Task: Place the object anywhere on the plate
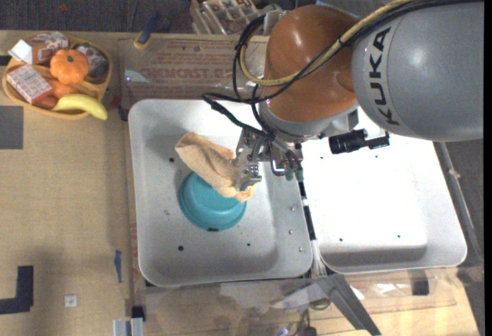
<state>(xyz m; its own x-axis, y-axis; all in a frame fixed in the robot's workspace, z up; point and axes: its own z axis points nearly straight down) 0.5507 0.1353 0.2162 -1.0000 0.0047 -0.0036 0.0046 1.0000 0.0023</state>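
A teal plate lies in the left bin, a little below its middle. A crumpled tan cloth stretches from the bin floor at the upper left across the plate's top right rim. My gripper hangs over the plate's upper right edge, shut on the cloth's right end, which bunches around the fingertips and droops onto the plate. The grey arm with its orange band covers the bin's back right corner.
The right bin lies beside the left one, sharing a raised divider. A basket of toy fruit stands on the bench at the far left. A cardboard box runs along behind the left bin.
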